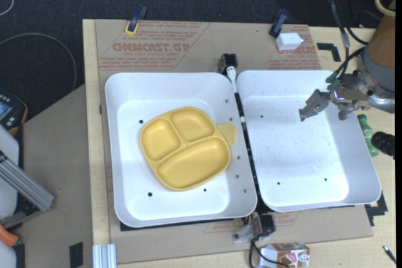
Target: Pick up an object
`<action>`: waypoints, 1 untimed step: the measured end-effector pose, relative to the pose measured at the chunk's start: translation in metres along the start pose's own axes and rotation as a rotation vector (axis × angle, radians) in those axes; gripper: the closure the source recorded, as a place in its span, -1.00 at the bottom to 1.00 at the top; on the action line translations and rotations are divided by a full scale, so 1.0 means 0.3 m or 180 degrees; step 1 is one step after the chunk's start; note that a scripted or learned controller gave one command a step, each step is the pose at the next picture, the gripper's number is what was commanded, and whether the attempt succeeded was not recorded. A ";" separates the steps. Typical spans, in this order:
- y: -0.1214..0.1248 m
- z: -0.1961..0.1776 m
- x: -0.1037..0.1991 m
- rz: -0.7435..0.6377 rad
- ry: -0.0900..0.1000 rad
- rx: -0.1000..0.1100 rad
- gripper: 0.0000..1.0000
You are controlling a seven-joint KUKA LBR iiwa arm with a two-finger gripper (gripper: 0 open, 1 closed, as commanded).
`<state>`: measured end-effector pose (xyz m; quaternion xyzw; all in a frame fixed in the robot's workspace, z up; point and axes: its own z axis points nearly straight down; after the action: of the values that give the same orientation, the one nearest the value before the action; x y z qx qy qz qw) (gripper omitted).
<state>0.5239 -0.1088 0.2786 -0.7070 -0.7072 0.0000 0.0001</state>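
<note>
While yellow tray (184, 149) fills left bin (119, 135), jaws (312, 108), state unclear, over right bin (352, 188).

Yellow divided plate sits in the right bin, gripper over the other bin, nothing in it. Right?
Not quite. The camera view shows the yellow divided plate in the left bin, not the right. The gripper is over the right bin, with nothing between its fingers.
</note>
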 end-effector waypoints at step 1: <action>-0.150 -0.252 0.112 -0.0014 0.0000 -0.0027 -1.00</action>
<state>0.4790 -0.0753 0.3542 -0.7055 -0.7087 -0.0031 -0.0029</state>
